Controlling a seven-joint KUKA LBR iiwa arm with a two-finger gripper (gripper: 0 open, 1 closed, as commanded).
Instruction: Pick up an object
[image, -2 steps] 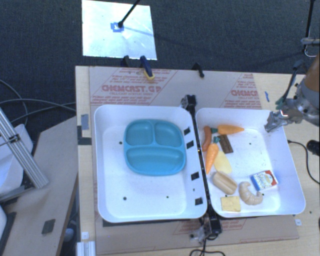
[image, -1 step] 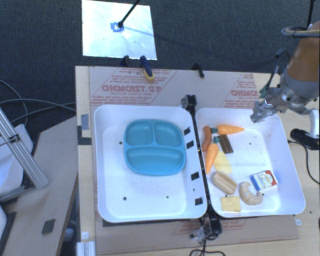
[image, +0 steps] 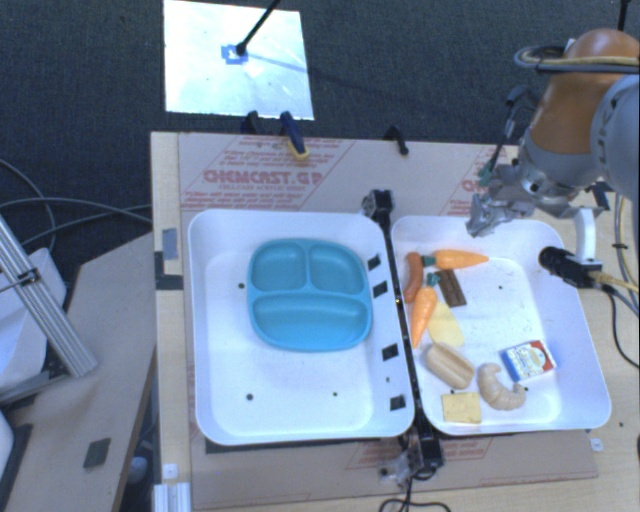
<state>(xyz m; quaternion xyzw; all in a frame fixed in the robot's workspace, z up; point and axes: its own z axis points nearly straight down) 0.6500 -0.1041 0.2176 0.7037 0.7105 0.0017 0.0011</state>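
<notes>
Two shallow white bins are sitting side by side on the bench. The left bin (image: 215, 400) is holding a blue divided plate (image: 308, 296). The right bin (image: 570, 330) is holding the pickable objects: two toy carrots (image: 462, 259) (image: 424, 312) near its far left corner, a brown bar (image: 452, 288) between them, a yellow wedge (image: 446, 328), a bread roll (image: 449, 365), a croissant (image: 500, 387), a cracker (image: 461, 407) and a small carton (image: 527, 361). The gripper (image: 487, 219) is hovering over the right bin's far rim, just beyond the upper carrot, touching nothing; whether its jaws are standing wide or narrow cannot be told. The arm (image: 580, 100) is reaching in from the right.
</notes>
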